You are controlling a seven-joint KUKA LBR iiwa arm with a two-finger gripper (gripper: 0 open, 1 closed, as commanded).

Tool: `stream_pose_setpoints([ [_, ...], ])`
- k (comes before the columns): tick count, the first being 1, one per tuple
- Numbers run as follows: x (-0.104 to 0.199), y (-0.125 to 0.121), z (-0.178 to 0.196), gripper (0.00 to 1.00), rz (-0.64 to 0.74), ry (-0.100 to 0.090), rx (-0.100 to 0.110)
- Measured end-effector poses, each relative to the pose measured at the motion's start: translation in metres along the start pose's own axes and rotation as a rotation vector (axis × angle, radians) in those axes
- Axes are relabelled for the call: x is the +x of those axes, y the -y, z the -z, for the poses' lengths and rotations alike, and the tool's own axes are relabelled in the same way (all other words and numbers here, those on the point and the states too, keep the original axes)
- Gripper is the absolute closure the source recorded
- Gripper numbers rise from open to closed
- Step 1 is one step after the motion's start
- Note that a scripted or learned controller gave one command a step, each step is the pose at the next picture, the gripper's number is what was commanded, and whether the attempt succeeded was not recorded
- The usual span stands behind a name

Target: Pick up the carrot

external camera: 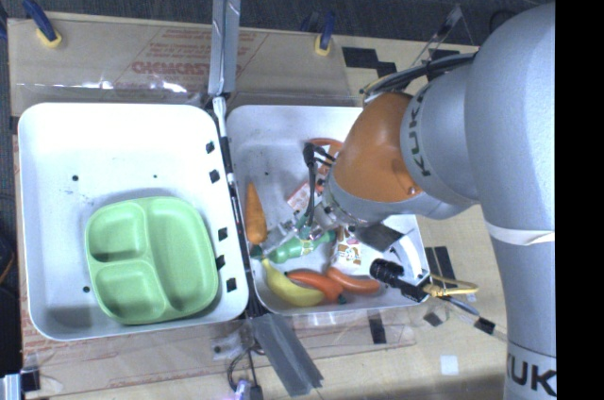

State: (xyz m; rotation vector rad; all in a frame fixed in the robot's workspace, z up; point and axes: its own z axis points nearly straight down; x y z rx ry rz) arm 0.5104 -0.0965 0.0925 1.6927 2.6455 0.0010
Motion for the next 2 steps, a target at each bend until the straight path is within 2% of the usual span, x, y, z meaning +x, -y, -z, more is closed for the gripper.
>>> stream_pose_setpoints([
  [1, 0.001, -0.001, 0.010, 1.00, 0.006, -0.001, 0.001],
  [2, 0.038, -0.020, 0.149, 1.00, 0.021, 0.000, 0.000],
])
